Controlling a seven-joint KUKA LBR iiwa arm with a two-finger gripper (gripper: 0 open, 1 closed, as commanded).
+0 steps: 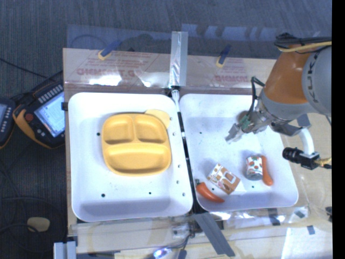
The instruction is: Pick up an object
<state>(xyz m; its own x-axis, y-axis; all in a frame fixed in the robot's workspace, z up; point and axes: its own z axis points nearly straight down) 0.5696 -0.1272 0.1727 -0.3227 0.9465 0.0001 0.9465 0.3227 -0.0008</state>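
carrot (209, 192), patterned carton (223, 178), lettering unreadable

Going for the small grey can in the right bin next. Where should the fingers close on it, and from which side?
Judging from this view: come straight down on the can, closing across its middle, one finger toward the patterned carton. An orange carrot-like piece lies against its right side, so that finger has little room.

The arm (307, 85) bears grey letters, seemingly "KUKA", partly cut off.
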